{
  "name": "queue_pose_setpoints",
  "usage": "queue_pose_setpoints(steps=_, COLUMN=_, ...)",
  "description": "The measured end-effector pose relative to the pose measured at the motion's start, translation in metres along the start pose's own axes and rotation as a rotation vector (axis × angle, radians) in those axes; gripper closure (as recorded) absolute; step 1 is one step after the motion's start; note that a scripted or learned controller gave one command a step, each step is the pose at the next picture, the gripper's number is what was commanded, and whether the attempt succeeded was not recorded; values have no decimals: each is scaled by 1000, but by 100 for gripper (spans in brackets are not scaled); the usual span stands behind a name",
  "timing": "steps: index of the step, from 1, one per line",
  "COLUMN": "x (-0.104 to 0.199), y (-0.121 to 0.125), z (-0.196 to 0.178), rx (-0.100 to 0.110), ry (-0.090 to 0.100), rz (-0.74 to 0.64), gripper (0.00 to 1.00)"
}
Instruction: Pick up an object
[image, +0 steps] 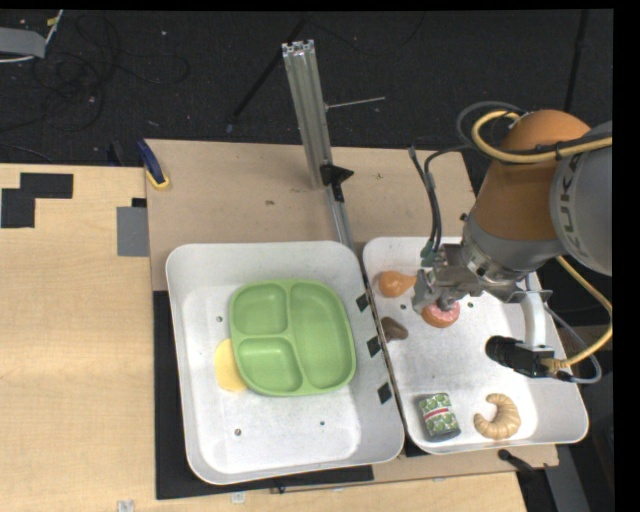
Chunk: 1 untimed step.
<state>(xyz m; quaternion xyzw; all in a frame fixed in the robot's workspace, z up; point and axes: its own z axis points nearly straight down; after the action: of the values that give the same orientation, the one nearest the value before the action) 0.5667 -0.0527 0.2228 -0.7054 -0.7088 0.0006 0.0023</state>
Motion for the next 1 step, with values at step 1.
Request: queue_pose_setpoints(steps=1, x=51, y=-2, z=9, rx=1, ry=0, rz=0, gripper=100)
